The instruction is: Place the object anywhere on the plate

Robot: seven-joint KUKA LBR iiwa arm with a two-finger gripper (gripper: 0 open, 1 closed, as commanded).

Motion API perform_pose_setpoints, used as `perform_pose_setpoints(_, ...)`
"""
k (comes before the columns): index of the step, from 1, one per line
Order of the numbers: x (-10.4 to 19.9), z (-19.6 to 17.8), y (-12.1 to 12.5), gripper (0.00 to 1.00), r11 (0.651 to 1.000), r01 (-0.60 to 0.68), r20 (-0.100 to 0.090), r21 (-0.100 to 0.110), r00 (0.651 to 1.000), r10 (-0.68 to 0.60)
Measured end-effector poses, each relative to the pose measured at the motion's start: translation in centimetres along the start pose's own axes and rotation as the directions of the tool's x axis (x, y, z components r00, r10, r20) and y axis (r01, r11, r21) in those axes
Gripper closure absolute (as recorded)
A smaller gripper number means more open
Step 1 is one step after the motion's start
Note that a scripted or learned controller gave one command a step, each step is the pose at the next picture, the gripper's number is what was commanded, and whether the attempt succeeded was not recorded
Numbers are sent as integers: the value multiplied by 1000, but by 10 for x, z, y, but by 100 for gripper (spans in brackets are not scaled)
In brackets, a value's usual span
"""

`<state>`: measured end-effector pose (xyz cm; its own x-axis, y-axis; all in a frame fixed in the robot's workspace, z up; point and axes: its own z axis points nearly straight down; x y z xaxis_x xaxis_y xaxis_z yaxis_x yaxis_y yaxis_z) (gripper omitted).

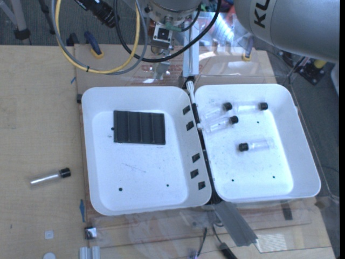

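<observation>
A black ribbed plate [139, 127] lies flat in the left bin [102, 193], toward its far side. Several clear vials with black caps lie in the right bin [302, 171]: one [220, 123] near the divider, one [253, 144] in the middle, and two [218, 111] [252, 107] along the far side. My gripper [171, 43] hangs under the orange-banded wrist at the top of the view, beyond the bins' far rim and above the gap between them. It is well apart from both the vials and the plate.
Another capped vial [49, 177] lies on the wooden bench left of the left bin. Yellow and black cables [99, 63] loop behind the left bin. Black clips [194, 158] line the divider between the bins.
</observation>
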<state>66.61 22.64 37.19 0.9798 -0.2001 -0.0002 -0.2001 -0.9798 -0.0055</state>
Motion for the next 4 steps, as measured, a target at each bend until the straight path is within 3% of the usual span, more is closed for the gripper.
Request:
perform_pose_setpoints(1,0,155,2,100,990,-144,3,-4,990,144)
perform_pose_setpoints(2,0,59,0,100,1000,0,0,-1,1000,0)
perform_pose_setpoints(3,0,-18,-1,100,1000,2,-1,0,1000,-2)
perform_pose_setpoints(4,0,-64,-1,100,1000,2,-2,1,1000,-2)
